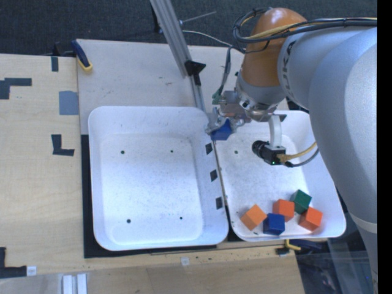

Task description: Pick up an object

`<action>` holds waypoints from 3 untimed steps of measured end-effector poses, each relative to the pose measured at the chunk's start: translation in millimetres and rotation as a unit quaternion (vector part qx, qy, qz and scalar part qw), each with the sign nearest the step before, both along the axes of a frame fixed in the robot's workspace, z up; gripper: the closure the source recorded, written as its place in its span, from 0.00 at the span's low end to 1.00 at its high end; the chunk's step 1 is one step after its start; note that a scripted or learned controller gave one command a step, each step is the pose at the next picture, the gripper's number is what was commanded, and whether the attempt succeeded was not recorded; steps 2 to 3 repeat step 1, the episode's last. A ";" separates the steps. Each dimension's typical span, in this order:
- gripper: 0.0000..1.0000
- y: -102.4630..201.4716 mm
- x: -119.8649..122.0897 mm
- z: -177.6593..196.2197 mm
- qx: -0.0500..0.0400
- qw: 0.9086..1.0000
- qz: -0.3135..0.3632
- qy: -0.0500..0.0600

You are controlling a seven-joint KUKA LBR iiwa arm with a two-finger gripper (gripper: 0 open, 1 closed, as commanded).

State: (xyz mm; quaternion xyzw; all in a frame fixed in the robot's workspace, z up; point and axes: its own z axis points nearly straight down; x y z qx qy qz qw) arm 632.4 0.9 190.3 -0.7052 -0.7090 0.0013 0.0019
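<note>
The claw (pixel 222 127) grips a blue cube (pixel 222 130) above the seam between two white bins, mid-frame. Five more cubes lie at the right bin's (pixel 257 164) lower end: three orange, one blue, one green. The left bin (pixel 147 176) sits on a wooden worktop (pixel 37 188).

The arm (pixel 318 72) reaches leftward, its hand (pixel 222 126) gripping a blue block (pixel 223 130)

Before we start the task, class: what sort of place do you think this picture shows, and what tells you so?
Probably a robotics lab test bench. A grey arm with an orange band reaches over two white bins, small coloured blocks lie in the right one, and tape marks dot the wooden bench.
</note>
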 end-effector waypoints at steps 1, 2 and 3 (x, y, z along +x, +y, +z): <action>1.00 66.9 -24.3 0.9 0.001 1.000 0.001 0.000; 1.00 66.9 -24.3 0.9 0.001 1.000 0.001 0.000; 1.00 66.9 -24.3 0.9 0.001 1.000 0.001 0.000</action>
